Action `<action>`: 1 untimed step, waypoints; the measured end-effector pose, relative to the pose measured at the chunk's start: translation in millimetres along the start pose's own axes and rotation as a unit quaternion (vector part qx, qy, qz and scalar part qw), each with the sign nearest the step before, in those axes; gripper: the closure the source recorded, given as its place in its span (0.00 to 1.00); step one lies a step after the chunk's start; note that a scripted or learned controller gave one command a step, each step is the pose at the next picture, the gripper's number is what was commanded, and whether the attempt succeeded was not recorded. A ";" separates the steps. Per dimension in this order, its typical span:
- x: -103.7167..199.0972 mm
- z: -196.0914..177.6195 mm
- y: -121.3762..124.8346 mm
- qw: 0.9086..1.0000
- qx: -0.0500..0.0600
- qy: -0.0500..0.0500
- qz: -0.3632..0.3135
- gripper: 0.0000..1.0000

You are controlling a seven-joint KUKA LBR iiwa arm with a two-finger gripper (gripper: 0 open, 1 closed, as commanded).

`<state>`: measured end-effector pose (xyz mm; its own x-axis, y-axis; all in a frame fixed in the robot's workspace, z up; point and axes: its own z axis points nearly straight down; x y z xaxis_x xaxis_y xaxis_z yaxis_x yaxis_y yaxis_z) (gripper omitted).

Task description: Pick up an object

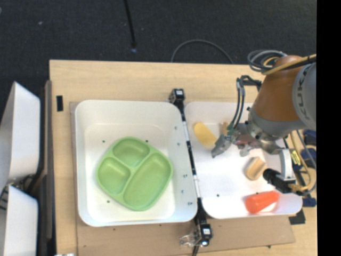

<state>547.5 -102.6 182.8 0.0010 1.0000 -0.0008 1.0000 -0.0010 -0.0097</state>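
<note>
In the right bin (224, 196) lie a yellow piece (204, 133) near its left wall, a tan block (255, 167) toward the right, and an orange piece (261, 201) at the near edge. The gripper (233, 144) hangs between the yellow piece and the tan block, its fingers (220, 146) spread apart with nothing between them. A green divided plate (134, 173) sits in the left bin (85, 143) on the counter (117, 79).

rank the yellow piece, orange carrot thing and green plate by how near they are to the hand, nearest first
From the hand:
1. Yellow piece, just beside it in the right bin.
2. Orange carrot thing, at that bin's near edge.
3. Green plate, in the left bin.
</note>
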 end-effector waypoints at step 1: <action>-1.9 54.8 -10.3 1.000 0.000 0.000 0.000 0.00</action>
<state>536.7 -104.5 128.2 0.0012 1.0000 -0.0003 1.0000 -0.0012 -0.0093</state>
